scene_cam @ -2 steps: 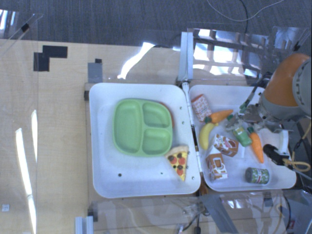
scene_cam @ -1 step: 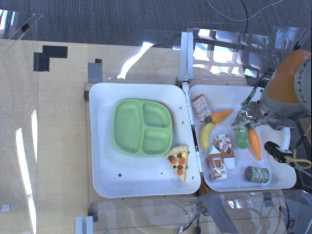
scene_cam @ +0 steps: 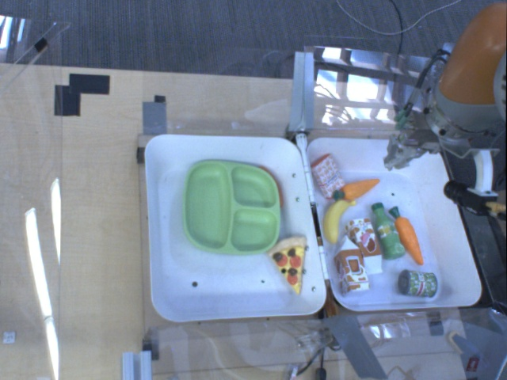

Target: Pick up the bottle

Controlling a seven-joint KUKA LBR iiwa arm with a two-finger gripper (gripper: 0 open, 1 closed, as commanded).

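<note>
A small green bottle [scene_cam: 387, 231] lies in the right bin [scene_cam: 455, 212], between a carton [scene_cam: 362, 234] on its left and a carrot [scene_cam: 409, 238] on its right. My gripper [scene_cam: 398, 153] hangs over the bin's far edge, up and slightly right of the bottle, well apart from it. Nothing shows between its fingertips.
The right bin also holds a second carrot [scene_cam: 360, 188], a banana [scene_cam: 334, 219], a red packet [scene_cam: 325, 172], another carton [scene_cam: 351, 269] and a green can [scene_cam: 417, 283]. The left bin [scene_cam: 166, 244] bears a green divided plate [scene_cam: 231, 206] and a pizza slice [scene_cam: 291, 263].
</note>
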